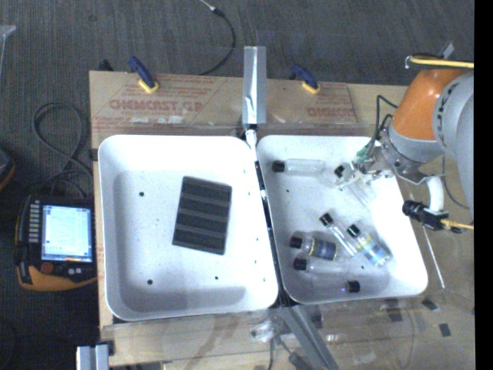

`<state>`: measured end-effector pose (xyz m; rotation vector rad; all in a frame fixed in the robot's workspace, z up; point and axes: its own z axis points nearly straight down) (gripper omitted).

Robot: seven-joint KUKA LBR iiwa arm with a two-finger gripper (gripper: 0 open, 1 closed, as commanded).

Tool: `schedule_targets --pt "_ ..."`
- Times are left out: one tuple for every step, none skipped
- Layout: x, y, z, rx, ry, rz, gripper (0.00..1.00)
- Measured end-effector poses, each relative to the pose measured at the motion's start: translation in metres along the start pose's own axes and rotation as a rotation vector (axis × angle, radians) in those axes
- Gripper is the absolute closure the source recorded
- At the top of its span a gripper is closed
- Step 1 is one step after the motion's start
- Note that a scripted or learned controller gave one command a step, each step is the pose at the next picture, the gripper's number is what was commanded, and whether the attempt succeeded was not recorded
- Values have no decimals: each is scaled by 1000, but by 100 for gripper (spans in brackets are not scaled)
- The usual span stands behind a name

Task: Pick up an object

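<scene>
Honestly, you hadn't picked anything up yet: your two-finger gripper point(362, 168) hung low over the right white bin point(416, 280), just beside a clear plastic vial point(304, 165), and I couldn't tell its grip state. More clear black-capped bottles point(343, 245) lay nearby below it; a black ribbed tray point(202, 214) sat well off left.
</scene>
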<state>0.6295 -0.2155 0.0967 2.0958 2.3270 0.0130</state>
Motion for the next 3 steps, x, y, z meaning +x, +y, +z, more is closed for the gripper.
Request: schedule_targets --pt "19 43 -91 17 -1 117 100" --pt "76 48 -104 19 1 132 100" --pt "139 55 -133 19 1 171 100"
